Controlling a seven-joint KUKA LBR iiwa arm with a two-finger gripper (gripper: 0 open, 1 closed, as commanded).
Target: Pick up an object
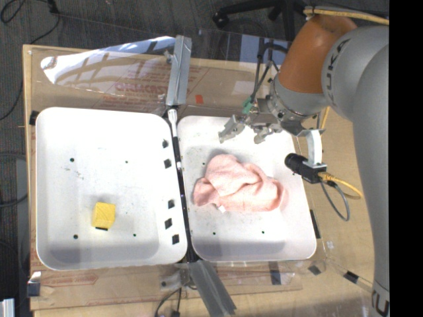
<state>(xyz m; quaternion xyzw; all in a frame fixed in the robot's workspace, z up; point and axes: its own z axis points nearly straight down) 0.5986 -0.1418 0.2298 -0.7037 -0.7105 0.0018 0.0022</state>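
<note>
Two white bins sit side by side on the surface. The left bin (59,177) holds a small yellow block (104,215) near its front. The right bin (297,236) holds a crumpled pink cloth (239,185) across its middle. The arm (330,51) reaches in from the right, and its tool (246,129) hovers over the back of the right bin, just behind the cloth and not touching it, with its two fingers spread apart and nothing between them. From where I stand, the cloth looks like the likeliest target, and the risk is plain: soft folds can slip out, or the fingers may pinch only a thin edge that slides free on the lift. Coming down too far back would miss it.
</note>
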